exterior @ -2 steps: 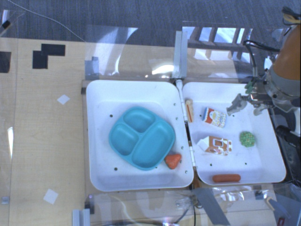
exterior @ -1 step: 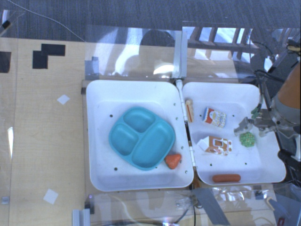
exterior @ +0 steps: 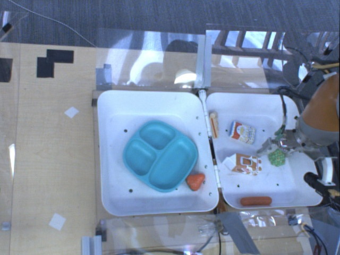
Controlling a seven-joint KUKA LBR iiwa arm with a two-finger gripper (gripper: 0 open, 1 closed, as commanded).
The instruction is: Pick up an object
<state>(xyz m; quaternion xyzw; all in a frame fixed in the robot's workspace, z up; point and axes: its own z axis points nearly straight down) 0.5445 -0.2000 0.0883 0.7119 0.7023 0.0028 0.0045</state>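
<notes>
My gripper (exterior: 277, 144) reaches in from the right and hangs low over the right bin (exterior: 265, 108). A small green bumpy object (exterior: 277, 158) lies directly beneath it, touching or nearly touching its tip. Left of that lie an orange-and-white packet (exterior: 247, 164) and a small white carton with a red and orange print (exterior: 242, 132). A brown sausage (exterior: 256, 200) rests near the bin's front wall. A thin tan stick (exterior: 213, 125) lies along the bin's left wall.
The left bin (exterior: 117, 142) holds a blue divided plate (exterior: 160, 155) and an orange-red fruit piece (exterior: 195, 181) at the plate's front right corner. A ridge (exterior: 209, 142) separates the two bins. The arm's grey and orange body (exterior: 321, 116) covers the right bin's right edge.
</notes>
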